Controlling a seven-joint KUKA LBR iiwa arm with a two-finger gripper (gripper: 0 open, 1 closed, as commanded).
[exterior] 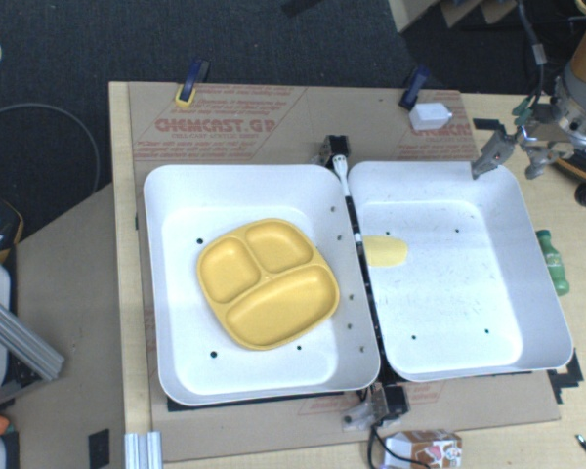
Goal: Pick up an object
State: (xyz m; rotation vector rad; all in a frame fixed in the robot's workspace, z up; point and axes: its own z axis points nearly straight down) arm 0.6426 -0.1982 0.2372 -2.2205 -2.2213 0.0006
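Note:
A yellow divided plate [267,281] with three compartments lies in the left bin [166,262]. A small pale yellow piece [385,251] rests at the left side of the right bin [498,291], close to the wall between the bins. My gripper [513,154] hangs at the far right, above the right bin's back right corner, well away from both objects. Its two fingers [487,155] are spread apart with nothing between them.
Both bins stand on a cardboard sheet [273,125]. A white block [430,116] and a blue clamp [413,90] sit behind the right bin, a yellow clamp [188,88] behind the left. A green object [553,262] lies beside the right bin's right rim.

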